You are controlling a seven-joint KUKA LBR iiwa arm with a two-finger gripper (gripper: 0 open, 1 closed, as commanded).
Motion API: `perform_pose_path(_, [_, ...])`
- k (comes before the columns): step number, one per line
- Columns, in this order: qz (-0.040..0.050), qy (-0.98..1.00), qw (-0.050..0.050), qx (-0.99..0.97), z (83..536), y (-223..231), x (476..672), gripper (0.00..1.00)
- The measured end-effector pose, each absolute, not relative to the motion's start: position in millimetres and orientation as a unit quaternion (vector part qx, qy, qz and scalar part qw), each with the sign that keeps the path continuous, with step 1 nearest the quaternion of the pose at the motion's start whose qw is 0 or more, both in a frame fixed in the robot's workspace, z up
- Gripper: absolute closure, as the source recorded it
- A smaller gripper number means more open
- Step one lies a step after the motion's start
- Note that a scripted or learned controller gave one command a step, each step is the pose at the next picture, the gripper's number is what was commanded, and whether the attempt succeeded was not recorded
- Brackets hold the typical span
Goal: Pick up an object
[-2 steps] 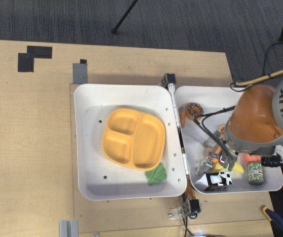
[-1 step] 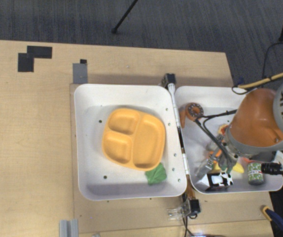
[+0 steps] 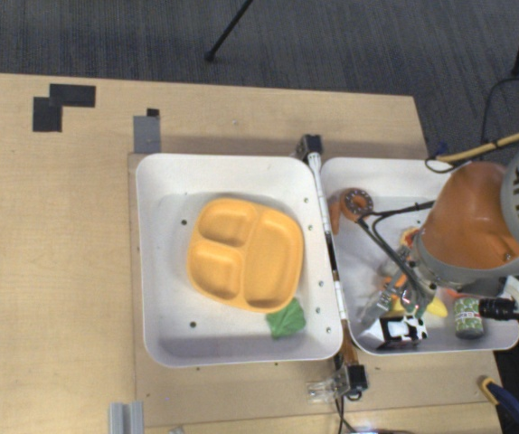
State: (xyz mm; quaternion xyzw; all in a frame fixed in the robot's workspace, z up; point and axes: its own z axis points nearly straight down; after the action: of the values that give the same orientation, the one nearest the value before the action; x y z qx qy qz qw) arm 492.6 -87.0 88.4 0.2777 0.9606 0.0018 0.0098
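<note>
My gripper (image 3: 391, 313) is low in the right bin (image 3: 368, 242), near its front edge, under the orange-banded wrist (image 3: 472, 220). Right below it lies a small black and white object (image 3: 404, 330), touching or nearly touching the gripper. A small yellow piece (image 3: 437, 308) and a green can (image 3: 467, 318) sit just to the right. A brown ring-shaped item (image 3: 357, 202) and an orange piece (image 3: 335, 212) lie at the bin's far left corner. The arm hides much of the bin's right half.
The left bin (image 3: 165, 242) holds a yellow divided plate (image 3: 245, 252) with a green object (image 3: 287, 319) at its front right edge. A ridge (image 3: 327, 242) separates the bins. Black cables (image 3: 386, 233) run from the wrist across the right bin.
</note>
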Motion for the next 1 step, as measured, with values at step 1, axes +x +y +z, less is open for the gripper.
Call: perform_pose_path(1, [0.0009, 0.942, 0.007, 0.335, 88.1, -83.8, 490.7, 0.0])
